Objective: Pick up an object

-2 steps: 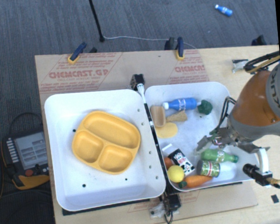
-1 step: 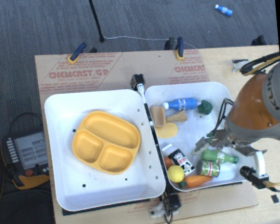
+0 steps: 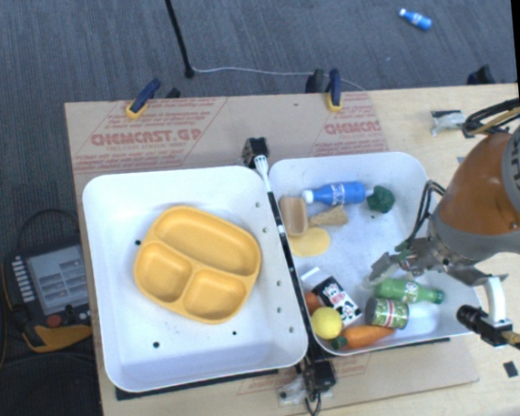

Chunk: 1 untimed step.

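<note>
Two shallow white bins sit side by side on the worktop (image 3: 142, 122). The left bin (image 3: 118, 353) carries a yellow plastic tray with three compartments (image 3: 198, 263). The right bin (image 3: 407, 165) holds a clutter of small items. Among them, a green plastic bottle (image 3: 409, 291) lies on its side in the lower right part of this bin, its cap end pointing right. Just below it lies a small tin can with a green and red label (image 3: 386, 313), touching or almost touching the bottle. An orange toy carrot (image 3: 367, 335) and a yellow lemon-like ball (image 3: 326, 323) lie further left along the bin's lower edge. A white bottle with a blue label (image 3: 335, 193) lies near the top wall, beside a dark green lump (image 3: 381, 200).

The gripper (image 3: 410, 263) hangs low directly above the green bottle, seemingly just off its upper side. How far its fingers are spread cannot be told, and no object visibly sits between them.
</note>
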Each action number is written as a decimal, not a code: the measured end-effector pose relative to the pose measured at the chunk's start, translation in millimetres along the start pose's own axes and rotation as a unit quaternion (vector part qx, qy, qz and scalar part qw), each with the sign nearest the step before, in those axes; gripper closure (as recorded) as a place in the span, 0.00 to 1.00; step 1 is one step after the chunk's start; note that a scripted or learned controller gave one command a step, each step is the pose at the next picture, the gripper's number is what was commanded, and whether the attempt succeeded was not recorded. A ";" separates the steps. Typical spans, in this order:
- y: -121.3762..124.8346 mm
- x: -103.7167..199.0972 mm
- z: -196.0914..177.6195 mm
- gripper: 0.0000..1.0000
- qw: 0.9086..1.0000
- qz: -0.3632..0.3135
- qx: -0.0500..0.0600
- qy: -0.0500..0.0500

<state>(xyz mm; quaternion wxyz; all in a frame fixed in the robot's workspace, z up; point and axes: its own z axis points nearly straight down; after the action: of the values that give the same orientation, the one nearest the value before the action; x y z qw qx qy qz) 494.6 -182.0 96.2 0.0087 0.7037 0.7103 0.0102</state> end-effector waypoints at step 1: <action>-1.9 37.7 1.0 0.00 1.000 0.007 -0.004 -0.012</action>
<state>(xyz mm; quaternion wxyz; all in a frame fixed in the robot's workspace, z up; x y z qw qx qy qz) 492.3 -144.3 95.2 0.0197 0.7087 0.7052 0.0046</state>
